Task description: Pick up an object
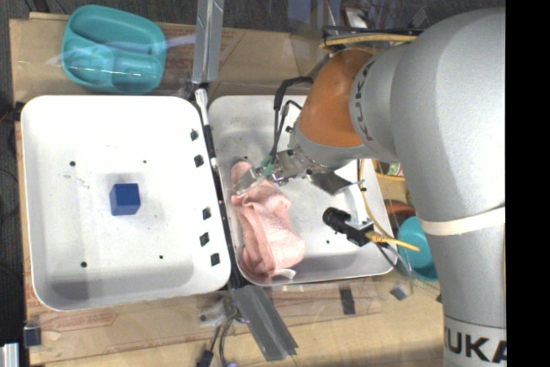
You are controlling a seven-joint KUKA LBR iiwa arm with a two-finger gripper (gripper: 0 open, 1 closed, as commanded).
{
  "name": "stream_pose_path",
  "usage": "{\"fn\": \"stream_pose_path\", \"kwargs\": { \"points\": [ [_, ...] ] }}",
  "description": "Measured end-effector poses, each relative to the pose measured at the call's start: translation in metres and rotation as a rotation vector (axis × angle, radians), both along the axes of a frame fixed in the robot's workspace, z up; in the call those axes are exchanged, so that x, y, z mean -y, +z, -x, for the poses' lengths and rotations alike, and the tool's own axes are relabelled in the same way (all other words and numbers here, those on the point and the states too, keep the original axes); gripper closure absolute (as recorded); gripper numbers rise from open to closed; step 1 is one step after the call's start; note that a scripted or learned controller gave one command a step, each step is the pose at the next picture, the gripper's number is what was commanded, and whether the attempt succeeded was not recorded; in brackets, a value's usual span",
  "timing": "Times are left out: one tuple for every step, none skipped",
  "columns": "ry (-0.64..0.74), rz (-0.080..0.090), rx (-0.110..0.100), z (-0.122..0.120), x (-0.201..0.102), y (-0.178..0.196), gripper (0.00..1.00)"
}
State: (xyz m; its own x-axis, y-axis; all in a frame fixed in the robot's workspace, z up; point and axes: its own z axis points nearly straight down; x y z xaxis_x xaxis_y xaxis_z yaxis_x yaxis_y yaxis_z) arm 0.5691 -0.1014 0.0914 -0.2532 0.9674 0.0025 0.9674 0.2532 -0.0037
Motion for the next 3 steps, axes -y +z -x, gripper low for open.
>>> {"fn": "stream_pose_path", "kwargs": {
  "points": [
    [0.003,0.000,0.000,-0.0007,0.0001,0.0104,1.00],
    [0.004,0.000,0.000,-0.0007,0.0000,0.0104,0.00],
    [-0.017,0.001,0.002,0.0061,-0.0012,0.0008,0.00]
  ]
}}
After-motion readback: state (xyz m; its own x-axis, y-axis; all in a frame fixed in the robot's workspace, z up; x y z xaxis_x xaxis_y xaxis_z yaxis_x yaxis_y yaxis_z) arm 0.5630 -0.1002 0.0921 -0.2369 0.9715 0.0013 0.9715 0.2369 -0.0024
